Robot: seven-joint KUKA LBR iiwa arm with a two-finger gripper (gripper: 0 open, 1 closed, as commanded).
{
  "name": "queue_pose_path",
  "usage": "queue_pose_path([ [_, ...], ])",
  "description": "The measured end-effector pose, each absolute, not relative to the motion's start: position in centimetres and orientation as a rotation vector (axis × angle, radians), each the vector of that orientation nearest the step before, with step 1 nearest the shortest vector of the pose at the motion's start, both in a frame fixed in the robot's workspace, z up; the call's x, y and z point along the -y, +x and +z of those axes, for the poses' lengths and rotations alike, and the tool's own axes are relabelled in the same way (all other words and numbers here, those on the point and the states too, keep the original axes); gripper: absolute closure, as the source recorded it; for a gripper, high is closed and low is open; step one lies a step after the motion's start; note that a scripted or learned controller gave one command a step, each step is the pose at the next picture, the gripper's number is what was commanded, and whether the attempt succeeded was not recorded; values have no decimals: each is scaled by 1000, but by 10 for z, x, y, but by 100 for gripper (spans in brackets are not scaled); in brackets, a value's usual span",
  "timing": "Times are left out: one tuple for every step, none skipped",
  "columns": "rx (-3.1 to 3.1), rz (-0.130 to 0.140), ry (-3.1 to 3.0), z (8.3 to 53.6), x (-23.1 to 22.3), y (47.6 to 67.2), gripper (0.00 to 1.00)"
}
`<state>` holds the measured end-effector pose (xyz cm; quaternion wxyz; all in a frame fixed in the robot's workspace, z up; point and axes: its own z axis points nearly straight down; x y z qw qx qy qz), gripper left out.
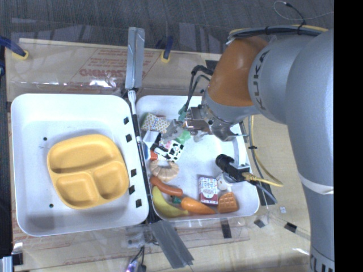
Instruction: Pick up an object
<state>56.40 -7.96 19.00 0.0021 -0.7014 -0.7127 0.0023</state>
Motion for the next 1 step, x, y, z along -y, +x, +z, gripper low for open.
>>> queue_pose_path([
  [2340, -6, -2100, 96, 93, 560, 0],
])
